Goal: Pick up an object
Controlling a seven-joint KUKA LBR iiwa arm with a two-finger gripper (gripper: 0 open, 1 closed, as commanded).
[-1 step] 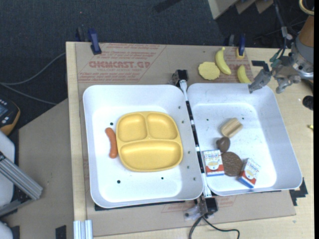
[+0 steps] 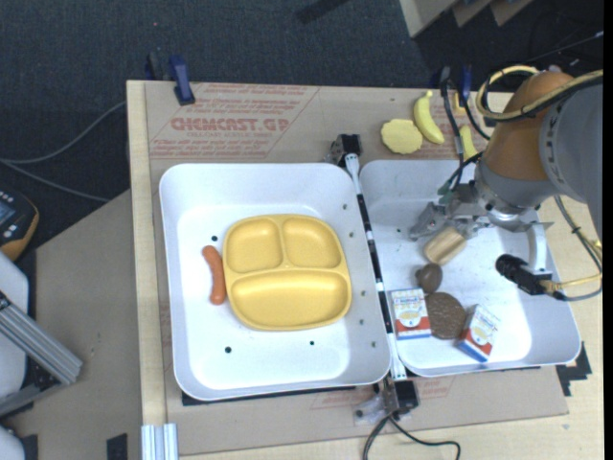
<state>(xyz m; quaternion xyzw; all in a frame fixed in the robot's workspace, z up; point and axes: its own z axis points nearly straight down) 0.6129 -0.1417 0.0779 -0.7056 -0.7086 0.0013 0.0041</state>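
Note:
My gripper (image 2: 450, 223) hangs low in the right bin (image 2: 546, 343), at its upper middle. Directly below and in front of it lies a tan cylinder-shaped piece (image 2: 443, 248), touching or almost touching the gripper's tip. Further toward the bin's front lie a small brown lump (image 2: 429, 278), a round dark-brown cookie (image 2: 446, 314), a white box with red and blue print (image 2: 409, 312) and a second small box (image 2: 480, 333). Nothing is visibly lifted off the bin floor.
The left bin (image 2: 192, 353) holds a yellow divided plate (image 2: 284, 271) and an orange sausage (image 2: 215, 274) beside it. A toy banana (image 2: 430, 119) and a yellow lump (image 2: 402, 136) lie on the bench behind the right bin. The arm's grey body (image 2: 565, 142) covers the bin's upper right.

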